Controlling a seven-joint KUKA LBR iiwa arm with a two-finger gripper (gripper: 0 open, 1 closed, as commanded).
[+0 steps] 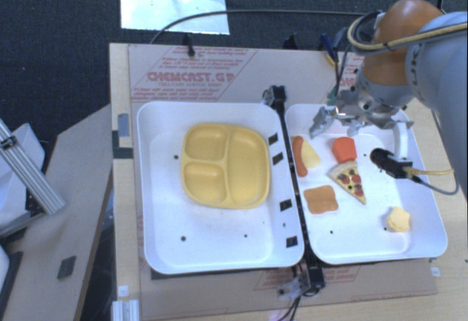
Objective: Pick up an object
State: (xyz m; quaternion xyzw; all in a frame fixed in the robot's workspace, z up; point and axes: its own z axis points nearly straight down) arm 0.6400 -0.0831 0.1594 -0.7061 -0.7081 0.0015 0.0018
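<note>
The right bin (428, 239) holds several toy foods. An orange-red sausage (298, 156) lies beside a pale yellow wedge (311, 156) near the bin's left wall. A red-orange block (344, 149) lies just above a pizza slice (350, 181). An orange toast piece (321, 199) is in front of them, and a yellow cheese chunk (398, 219) sits at the front right. My gripper (338, 122) hangs over the far part of this bin, just behind the red-orange block. It is open, its grey fingers (319, 123) spread, with nothing between them.
In the left bin (157, 239) a yellow divided plate (224, 164) lies near the middle. A black-clipped divider (289, 173) runs between the two bins. A cardboard sheet (191, 71) lies under the bins at the back. The arm's grey and orange body (409, 34) looms over the right bin's far corner.
</note>
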